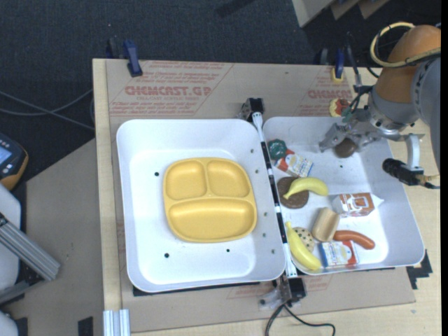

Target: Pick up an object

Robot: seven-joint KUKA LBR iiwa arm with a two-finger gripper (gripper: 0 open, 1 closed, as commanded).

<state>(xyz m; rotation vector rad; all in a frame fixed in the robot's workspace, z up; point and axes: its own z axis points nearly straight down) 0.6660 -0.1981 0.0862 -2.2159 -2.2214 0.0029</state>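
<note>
The right bin (pixel 395 208) holds several toy foods. Among them are a small banana (pixel 306 186) lying over a brown round patty (pixel 292 197), a tan bread roll (pixel 325 224), a red sausage (pixel 354 240), a second banana (pixel 302 248), a white and red packet (pixel 355 203), a small carton (pixel 299 164) and a green piece (pixel 277 148). My gripper (pixel 342 143) is low over the far part of this bin. A small dark brown object (pixel 344 149) sits right under it. I cannot tell whether the gripper touches that object.
The left bin (pixel 140 159) carries a yellow divided plate (pixel 210 200). A blue and white box (pixel 337 255) lies at the right bin's near edge. The arm's black cable fitting (pixel 402 170) hangs over the bin's right side. Blue clamps (pixel 131 57) hold the board's far edge.
</note>
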